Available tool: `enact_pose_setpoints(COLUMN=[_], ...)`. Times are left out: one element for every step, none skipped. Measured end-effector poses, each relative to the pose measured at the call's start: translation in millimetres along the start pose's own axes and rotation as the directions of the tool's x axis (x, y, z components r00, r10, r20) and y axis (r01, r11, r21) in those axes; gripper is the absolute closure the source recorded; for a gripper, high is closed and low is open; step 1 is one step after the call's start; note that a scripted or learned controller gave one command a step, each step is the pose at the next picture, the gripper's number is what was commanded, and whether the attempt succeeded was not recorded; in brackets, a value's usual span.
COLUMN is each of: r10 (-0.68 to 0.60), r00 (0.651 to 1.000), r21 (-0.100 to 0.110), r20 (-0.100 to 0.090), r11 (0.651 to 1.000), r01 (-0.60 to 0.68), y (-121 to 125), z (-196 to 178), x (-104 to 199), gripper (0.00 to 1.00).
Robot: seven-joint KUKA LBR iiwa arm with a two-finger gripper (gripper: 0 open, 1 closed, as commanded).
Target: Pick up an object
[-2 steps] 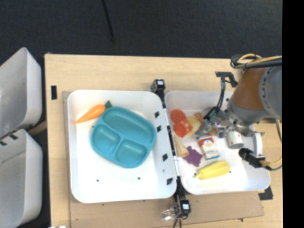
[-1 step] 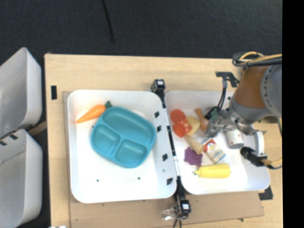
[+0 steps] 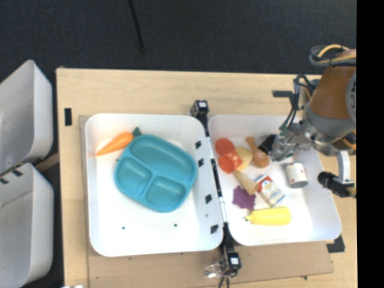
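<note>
The right bin holds several small items: a red piece, a pale yellow piece, a brown piece, a tan cone, a purple cluster, a small printed box, a yellow item and a white cylinder. My gripper hangs low over the upper right part of this bin, just right of the brown piece and above the white cylinder. A small black part sits at its left side. I see nothing held in it.
In the left bin lie a blue divided plate and an orange carrot at its upper left. The arm's orange band rises at the right. The divider separates the bins.
</note>
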State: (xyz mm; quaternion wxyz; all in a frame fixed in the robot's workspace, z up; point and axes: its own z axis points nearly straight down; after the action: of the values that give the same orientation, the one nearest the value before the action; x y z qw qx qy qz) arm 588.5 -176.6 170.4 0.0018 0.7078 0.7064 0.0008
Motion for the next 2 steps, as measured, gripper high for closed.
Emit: enact_pose_setpoints(r10=[0.003, 0.0], r00=[1.0, 1.0], r21=[0.0, 0.004], r20=[0.001, -0.001], r11=[1.0, 1.0], r01=[-0.003, 0.0], y=[-8.3, -7.4], z=[-52.9, -69.5], x=[-3.8, -5.5], gripper=[1.0, 1.0])
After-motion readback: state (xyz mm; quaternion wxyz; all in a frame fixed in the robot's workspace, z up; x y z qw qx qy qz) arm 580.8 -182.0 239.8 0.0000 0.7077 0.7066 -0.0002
